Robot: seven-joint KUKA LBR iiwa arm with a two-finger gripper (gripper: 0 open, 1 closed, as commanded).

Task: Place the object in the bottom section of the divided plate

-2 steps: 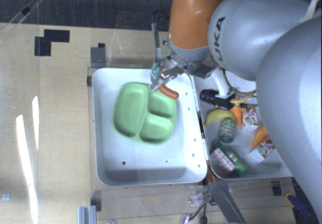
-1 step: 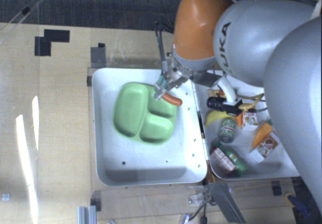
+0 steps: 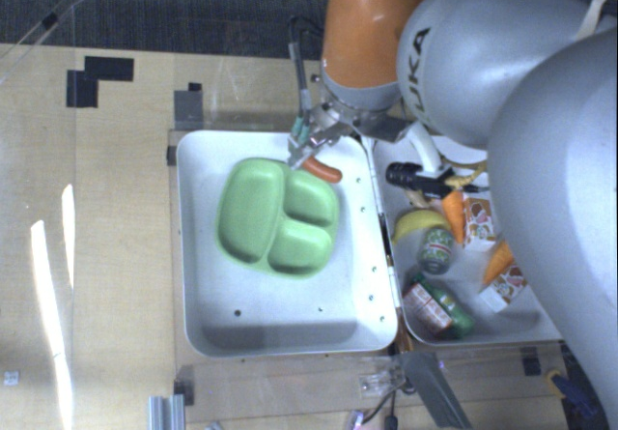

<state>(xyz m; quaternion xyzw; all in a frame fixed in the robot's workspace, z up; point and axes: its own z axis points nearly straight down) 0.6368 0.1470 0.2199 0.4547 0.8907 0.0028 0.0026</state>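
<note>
Where plate [image 3: 277, 217] curves: smooth sausage [image 3: 323, 170].

In the right bin [image 3: 541, 327] I see a banana [image 3: 417, 222], a carrot [image 3: 454, 213] and a bottle [image 3: 441, 310]. A small carton [image 3: 480, 222] lies beside the carrot.

From my remote station this looks like a robotics lab: KUKA arm [image 3: 502, 80], two white bins [image 3: 208, 322] on a wooden bench [image 3: 87, 254].

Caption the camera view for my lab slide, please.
Robot hand poised over a small sausage beside the green divided plate in the left bin.
</note>
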